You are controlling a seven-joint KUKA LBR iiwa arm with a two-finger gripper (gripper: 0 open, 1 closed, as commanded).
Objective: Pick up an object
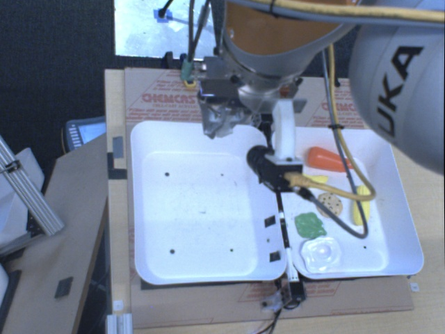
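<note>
Objects for picking lie in the right bin [407, 245] in the camera view: an orange carrot-shaped piece [328, 158] sits near the bin's far side, a yellow piece [316, 180] lies just in front of it, a round tan cookie-like disc [329, 203] rests nearer the middle, a long yellow piece [359, 204] lies to the right of the disc, a green leafy-looking piece [309, 224] sits closer to the camera, and a clear, whitish lumpy item [320, 252] lies at the near edge. The left bin [139, 186] stands beside it, the two touching along their shared rims, and both rest on a brown cardboard sheet [156, 99] with red printing on the desk [80, 256]. The arm [389, 54] reaches in from the right, its orange band [285, 19] high in the frame, and the tool [222, 120] hangs above the far rim of the left bin, well apart from the objects in the right bin. Whether its fingers are spread or clenched cannot be told from this angle, and nothing is seen between them. A black fitting [268, 164] with a yellow cable [348, 193] hangs over the divide between the bins.
</note>
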